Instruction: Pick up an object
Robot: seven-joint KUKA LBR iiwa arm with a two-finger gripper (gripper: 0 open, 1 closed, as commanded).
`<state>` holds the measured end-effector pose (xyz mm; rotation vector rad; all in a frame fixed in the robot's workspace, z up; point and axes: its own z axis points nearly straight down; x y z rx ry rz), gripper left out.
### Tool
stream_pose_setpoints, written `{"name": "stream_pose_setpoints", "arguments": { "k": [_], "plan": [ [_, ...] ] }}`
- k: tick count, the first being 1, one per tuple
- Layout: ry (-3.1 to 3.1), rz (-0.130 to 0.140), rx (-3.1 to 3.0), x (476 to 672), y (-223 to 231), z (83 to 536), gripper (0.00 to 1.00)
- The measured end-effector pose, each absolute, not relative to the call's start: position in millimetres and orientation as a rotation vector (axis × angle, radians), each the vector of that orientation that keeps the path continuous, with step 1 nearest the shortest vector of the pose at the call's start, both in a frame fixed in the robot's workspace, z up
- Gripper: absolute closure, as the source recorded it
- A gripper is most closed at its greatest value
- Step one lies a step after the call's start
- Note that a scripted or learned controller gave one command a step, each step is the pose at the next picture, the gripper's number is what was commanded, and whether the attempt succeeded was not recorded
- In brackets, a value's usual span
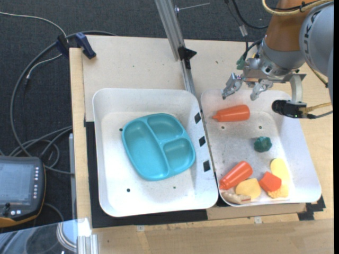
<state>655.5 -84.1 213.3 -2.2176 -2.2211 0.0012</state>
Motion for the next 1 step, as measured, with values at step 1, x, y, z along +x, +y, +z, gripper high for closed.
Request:
{"name": "stream_pose_setpoints", "arguments": {
  "k": [1],
  "plan": [
    [-2.221,0.001,-2.218,655.5,-84.1,213.3,0.00]
  ]
}}
